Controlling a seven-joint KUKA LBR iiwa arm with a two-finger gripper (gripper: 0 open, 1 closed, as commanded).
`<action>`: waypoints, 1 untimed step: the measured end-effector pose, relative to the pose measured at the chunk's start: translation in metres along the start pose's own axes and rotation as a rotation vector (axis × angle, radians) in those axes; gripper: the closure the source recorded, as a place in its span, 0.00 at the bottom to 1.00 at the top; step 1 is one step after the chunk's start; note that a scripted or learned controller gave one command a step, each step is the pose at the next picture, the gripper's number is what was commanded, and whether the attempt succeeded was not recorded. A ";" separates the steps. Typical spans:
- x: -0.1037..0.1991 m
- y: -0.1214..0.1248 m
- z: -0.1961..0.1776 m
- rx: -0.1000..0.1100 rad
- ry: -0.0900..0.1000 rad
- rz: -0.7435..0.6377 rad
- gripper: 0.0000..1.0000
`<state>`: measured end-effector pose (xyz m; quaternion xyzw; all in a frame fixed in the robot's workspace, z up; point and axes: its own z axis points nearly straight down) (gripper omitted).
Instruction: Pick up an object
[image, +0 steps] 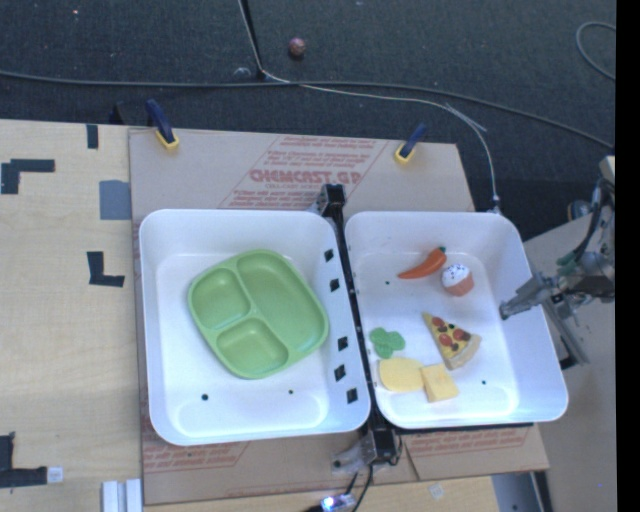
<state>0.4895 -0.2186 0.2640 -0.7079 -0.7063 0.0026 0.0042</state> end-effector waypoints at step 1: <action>0.000 0.002 -0.004 -0.008 -0.002 -0.003 0.00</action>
